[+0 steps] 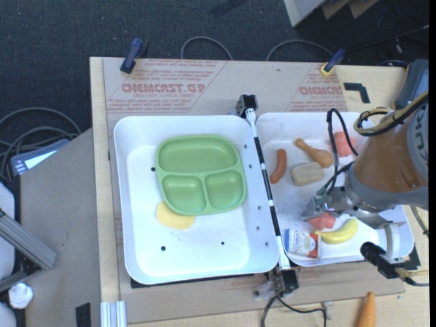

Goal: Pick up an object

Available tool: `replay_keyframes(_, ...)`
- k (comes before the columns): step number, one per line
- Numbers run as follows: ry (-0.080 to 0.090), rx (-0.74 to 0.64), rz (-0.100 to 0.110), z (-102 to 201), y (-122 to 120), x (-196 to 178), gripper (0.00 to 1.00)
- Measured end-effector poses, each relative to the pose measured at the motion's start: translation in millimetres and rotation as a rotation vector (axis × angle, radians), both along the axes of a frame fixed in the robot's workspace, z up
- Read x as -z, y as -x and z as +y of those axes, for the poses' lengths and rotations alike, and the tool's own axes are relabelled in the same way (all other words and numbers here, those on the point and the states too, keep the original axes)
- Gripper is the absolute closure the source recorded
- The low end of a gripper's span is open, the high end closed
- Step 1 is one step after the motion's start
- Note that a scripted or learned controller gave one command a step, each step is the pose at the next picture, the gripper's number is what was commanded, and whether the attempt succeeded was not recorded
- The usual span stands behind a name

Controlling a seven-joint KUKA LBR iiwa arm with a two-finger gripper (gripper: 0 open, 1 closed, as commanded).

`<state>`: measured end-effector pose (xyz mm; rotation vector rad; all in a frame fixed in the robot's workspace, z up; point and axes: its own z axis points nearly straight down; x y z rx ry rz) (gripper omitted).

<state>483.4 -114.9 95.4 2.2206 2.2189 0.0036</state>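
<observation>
My gripper (323, 208) reaches down into the right bin (286, 125) from the right, its tip low over a small red object (323, 221). A yellow banana (340, 232) lies just in front of that red piece. A white and blue packet (300, 242) sits at the bin's front left corner. Farther back lie an orange-red sausage (278, 165), a beige block (306, 174), a tan drumstick (315, 152) and a pink-red piece (342, 144). The arm's orange band (385, 162) covers the bin's right part.
The left bin (136, 203) holds a green divided plate (201, 174) with a flat yellow piece (175, 216) poking out under its front left edge. A black bar (264, 186) runs between the two bins. Cables loop over the arm's wrist.
</observation>
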Motion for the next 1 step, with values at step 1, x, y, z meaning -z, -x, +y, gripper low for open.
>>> replay_keyframes(1,-0.001,-0.002,0.003,73.3,-16.9,-89.1,1.00)
